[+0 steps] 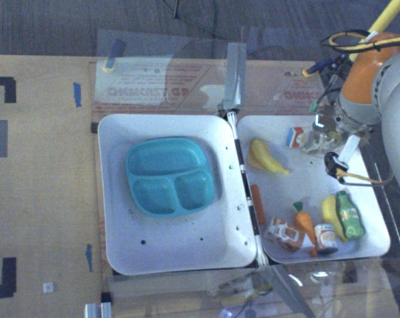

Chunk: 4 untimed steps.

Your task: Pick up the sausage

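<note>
Looking down, you see a light wood counter [41,177] with bits of blue tape and black marks on it. Past its far edge is a dark grey floor [67,12] with a black cable. Two white bins sit side by side. The left bin [114,244] holds a blue plate [170,176] with three parts. The right bin [299,191] holds toy food. The sausage [257,204] is thin and reddish. It lies flat near the right bin's left wall, its long side running along that wall, one end pointing to the far side and one to the near side. A banana [266,158] lies just beyond it, and a carrot [306,225] is to its right. The end effector [322,138] is over the far part of the right bin, well apart from the sausage. You cannot tell if it is open or closed.
</note>
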Available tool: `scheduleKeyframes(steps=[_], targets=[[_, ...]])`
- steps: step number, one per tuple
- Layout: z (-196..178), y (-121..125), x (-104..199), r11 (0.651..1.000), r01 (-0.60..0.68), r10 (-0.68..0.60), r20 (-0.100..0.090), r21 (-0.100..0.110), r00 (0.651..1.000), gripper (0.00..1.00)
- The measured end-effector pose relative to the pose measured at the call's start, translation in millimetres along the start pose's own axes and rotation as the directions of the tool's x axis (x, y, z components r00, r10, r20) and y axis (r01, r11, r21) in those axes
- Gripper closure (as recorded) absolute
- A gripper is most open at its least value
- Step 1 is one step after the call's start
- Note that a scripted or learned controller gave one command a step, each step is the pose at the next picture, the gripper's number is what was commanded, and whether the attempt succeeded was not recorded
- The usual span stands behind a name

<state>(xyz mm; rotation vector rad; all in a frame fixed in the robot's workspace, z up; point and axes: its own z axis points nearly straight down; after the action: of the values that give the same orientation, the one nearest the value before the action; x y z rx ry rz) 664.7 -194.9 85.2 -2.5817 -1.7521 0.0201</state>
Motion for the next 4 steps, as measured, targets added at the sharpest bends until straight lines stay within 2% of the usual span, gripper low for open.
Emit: scheduleKeyframes(steps=[1,2,3,4], targets=[[-2,1,-10,1.000,-0.007,0.007,0.011,-0.001,1.000,0.00],[-13,2,-7,1.000,-0.006,0.006,0.008,-0.010,1.000,1.00],[-11,-1,-9,1.000,-0.006,0.006,0.012,0.004,1.000,0.00],[-2,-1,-9,0.989,-0.149,0.149,0.003,0.024,0.989,0.00]])
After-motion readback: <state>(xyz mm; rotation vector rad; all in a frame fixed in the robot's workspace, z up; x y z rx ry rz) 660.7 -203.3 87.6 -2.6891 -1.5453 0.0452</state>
